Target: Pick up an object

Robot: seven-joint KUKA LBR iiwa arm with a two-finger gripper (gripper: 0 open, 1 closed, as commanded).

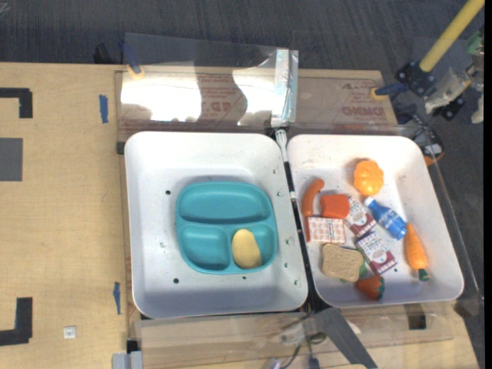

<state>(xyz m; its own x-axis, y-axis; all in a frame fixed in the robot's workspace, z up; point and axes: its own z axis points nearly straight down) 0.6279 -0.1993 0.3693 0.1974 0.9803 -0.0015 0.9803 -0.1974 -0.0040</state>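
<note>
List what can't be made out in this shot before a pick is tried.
- Print on the small cartons in the right bin: too small to read in the camera view.
- The red item at the right bin's near edge: partly under the bread slice, so its shape is unclear.
- The arm at the top right: cut off by the frame edge; only a yellow bar and a blurred clamp show.

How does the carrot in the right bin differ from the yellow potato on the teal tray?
The carrot is orange, long and thin; the potato is pale yellow, short and rounded. The carrot lies on the right bin floor near its right wall; the potato sits in a compartment of the teal tray in the left bin. The carrot has other items close by; the potato sits alone. Both look like toy food.
</note>
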